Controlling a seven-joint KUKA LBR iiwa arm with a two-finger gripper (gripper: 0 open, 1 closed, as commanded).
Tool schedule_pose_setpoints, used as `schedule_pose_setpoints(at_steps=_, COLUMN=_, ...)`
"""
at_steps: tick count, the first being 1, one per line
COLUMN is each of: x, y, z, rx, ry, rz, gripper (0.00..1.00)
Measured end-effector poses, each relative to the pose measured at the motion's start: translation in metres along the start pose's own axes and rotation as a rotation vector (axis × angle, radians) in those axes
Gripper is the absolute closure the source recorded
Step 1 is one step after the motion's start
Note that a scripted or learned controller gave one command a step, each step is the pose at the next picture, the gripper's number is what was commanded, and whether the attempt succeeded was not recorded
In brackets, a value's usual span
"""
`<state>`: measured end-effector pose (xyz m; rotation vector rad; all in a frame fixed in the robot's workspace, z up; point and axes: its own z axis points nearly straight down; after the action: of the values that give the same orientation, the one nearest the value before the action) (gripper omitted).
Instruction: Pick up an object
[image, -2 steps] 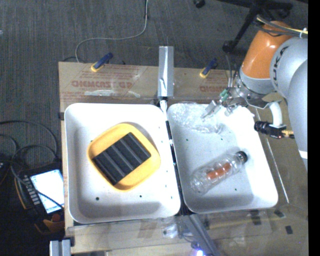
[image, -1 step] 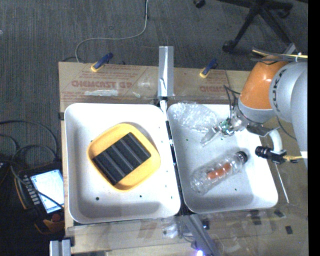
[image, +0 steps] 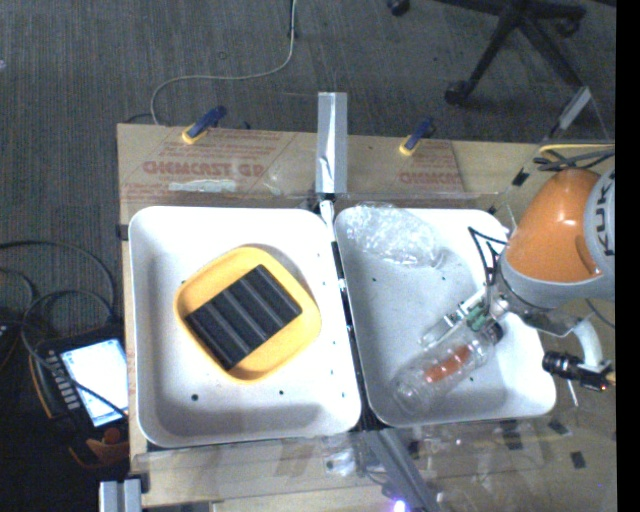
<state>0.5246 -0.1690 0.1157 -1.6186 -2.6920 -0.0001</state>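
**Arm poised over the right bin**

The gripper (image: 478, 318) sits low at the frame's right, beside a clear plastic bottle (image: 445, 365) lying slantwise in the right bin (image: 400, 300), presumably for a grasp. Wrist bulk and glare hide its state: cannot tell. Crumpled clear film (image: 395, 235) is faint.

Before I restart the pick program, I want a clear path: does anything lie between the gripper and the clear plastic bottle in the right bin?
Nothing visible does. The gripper sits right at the upper end of the clear plastic bottle in the right white bin. The crumpled clear wrap lies off toward the far corner.
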Motion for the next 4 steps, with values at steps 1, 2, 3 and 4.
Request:
schedule_pose_setpoints(at_steps=1, x=-0.050, y=0.014, z=-0.003, rx=-0.001, ry=-0.001, rz=0.164, gripper=0.00)
schedule_pose_setpoints(at_steps=2, x=-0.004, y=-0.048, z=-0.080, rx=0.000, ry=-0.001, rz=0.012, gripper=0.00)
schedule_pose_setpoints(at_steps=3, x=0.001, y=-0.018, z=-0.010, rx=-0.001, ry=0.000, rz=0.072, gripper=0.00)
schedule_pose_setpoints(at_steps=4, x=0.032, y=-0.020, z=0.024, rx=-0.010, ry=-0.013, rz=0.034, gripper=0.00)
